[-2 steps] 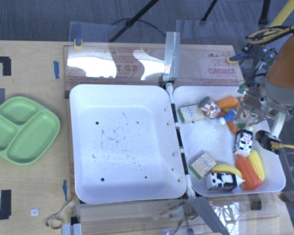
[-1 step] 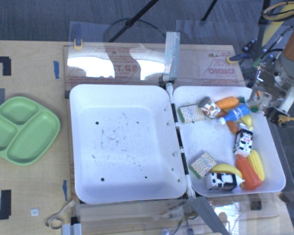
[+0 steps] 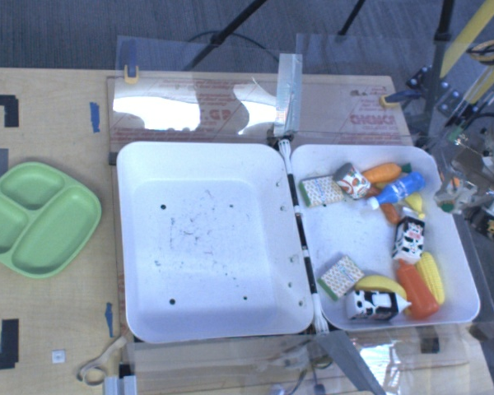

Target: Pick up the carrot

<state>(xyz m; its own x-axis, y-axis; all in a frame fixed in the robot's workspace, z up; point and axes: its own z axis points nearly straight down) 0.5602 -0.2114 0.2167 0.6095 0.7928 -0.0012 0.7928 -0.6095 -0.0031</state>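
Side by side on the surface: two shallow white bins. In the left bin (image 3: 202,245), just grey scuffs and a few dark dots. In the right bin (image 3: 469,299), a crowded heap of toy groceries.

Counted there:
- One carrot (image 3: 382,172), orange with a green tip, lying on its side near the far wall, just beside a blue bottle (image 3: 399,189) and a small round can (image 3: 351,181).
- Two cow-patterned cartons, one upright mid-bin (image 3: 409,239) and one near the front wall (image 3: 373,304).
- Two small speckled boxes, one at the far left (image 3: 323,190) and one lower down (image 3: 340,276).
- One yellow corn cob (image 3: 431,276), one banana (image 3: 380,284), and one larger orange-red piece (image 3: 417,295) between them.

Off to the left on the wood: one green divided plate (image 3: 39,218) with three compartments.

Behind the bins, red print on a cardboard sheet (image 3: 370,109), too small to read and seemingly mirrored.

At the right edge, grey machinery (image 3: 471,171), possibly part of the arm. Cannot tell whether the jaws are spread or pressed together.
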